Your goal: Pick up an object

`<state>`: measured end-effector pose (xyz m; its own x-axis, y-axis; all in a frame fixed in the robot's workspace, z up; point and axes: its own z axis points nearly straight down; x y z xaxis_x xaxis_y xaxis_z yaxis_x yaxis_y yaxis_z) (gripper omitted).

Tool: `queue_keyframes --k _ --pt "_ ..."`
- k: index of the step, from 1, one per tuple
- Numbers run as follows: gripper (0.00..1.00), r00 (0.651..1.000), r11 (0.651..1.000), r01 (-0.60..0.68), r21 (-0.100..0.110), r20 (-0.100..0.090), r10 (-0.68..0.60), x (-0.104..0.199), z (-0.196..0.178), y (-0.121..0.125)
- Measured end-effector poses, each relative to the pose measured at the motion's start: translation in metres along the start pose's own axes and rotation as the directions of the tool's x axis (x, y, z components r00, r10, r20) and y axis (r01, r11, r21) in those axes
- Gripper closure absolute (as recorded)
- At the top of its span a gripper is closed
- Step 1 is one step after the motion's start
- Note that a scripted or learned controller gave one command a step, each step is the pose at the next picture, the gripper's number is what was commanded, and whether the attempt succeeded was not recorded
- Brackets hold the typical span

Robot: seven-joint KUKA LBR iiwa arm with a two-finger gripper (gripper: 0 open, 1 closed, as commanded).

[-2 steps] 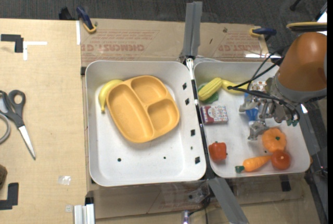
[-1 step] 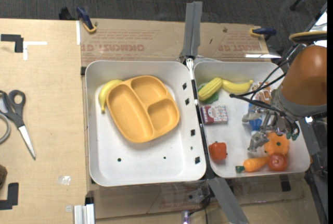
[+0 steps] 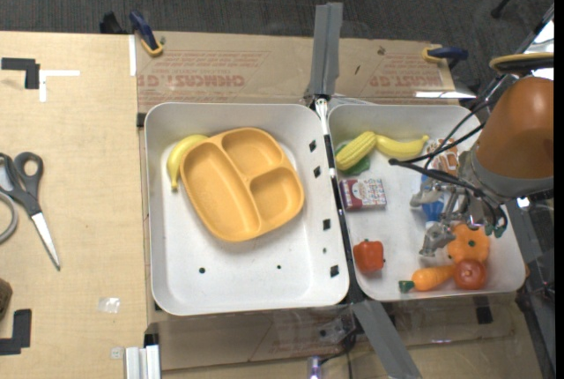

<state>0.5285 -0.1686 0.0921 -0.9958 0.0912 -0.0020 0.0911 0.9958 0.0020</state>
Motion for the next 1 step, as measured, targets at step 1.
queue_keyframes --k 1 --pt "0.0 1.0 1.0 0.0 0.0 0.0 0.0 0.0 0.0 0.0"
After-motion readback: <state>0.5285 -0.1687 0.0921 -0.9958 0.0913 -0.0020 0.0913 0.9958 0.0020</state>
